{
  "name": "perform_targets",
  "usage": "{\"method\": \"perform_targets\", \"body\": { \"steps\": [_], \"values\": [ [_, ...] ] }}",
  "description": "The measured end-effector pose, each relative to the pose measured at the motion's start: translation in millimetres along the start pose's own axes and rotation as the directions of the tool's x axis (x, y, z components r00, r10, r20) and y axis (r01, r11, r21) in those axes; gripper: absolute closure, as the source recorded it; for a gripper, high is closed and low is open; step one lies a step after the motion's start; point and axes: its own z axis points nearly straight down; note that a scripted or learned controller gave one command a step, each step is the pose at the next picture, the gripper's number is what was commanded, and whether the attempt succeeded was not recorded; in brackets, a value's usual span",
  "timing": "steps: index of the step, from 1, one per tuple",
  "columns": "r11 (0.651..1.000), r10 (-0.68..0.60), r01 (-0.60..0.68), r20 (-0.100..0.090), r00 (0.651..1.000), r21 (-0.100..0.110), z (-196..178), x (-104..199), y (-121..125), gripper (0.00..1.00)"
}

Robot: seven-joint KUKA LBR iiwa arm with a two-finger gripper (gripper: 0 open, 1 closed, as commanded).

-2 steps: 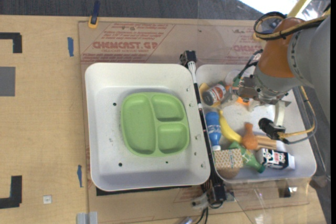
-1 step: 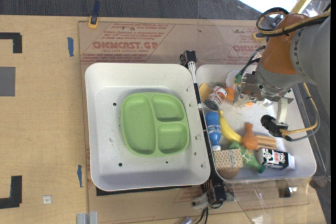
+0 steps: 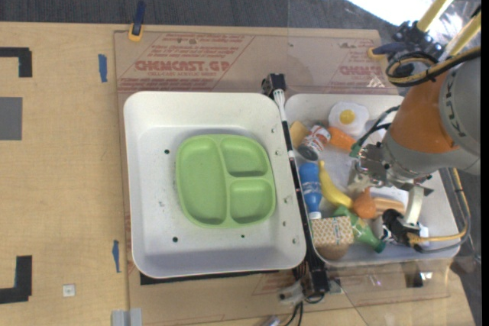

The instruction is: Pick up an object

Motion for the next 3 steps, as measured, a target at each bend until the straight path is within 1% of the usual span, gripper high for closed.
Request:
{"method": "perform_targets", "body": {
  "steps": [1,2,3],
  "values": [
    [0.881,-0.474,0.474,0.008,0.881,0.0,0.0,1.9,15.1,1.0],
    [0.769,-0.639,0.639,0.009,0.769,-0.009,-1.1,2.6,-48.5,1.0],
    [0.873,-0.488,0.488,-0.003,0.873,0.002,-96.8,66.3,12.5,1.0]
  ]
}}
